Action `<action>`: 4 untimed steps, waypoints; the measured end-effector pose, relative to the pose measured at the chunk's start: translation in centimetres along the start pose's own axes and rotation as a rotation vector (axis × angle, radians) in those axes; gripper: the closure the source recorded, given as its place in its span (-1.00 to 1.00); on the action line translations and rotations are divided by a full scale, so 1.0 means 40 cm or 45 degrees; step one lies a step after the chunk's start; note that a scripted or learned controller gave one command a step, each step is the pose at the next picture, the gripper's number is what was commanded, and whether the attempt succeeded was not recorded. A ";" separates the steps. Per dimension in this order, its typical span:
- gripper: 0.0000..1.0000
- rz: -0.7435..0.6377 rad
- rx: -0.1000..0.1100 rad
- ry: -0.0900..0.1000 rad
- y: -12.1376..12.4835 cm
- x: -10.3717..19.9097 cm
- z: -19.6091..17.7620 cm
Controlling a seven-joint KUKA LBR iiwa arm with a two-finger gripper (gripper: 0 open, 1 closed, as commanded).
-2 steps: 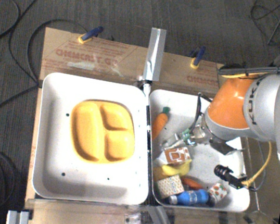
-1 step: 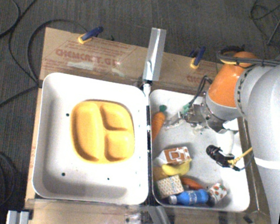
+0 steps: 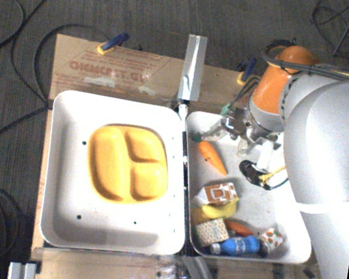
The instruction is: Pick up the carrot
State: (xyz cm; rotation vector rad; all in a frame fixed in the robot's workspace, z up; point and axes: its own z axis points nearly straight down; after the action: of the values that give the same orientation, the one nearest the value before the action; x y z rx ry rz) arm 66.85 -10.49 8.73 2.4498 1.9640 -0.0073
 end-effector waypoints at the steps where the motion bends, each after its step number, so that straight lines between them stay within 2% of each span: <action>1: -1.00 0.075 -0.007 0.002 -0.134 -0.028 -0.002; 2: -1.00 0.083 -0.013 0.004 -0.214 -0.034 -0.004; 3: 1.00 0.085 -0.012 0.007 -0.213 -0.034 -0.027; 4: 1.00 0.856 -0.008 0.007 -0.048 0.007 -0.005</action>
State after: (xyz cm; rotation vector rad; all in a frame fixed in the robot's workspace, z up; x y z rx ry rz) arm 65.04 -9.79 8.95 2.9581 1.0450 0.0064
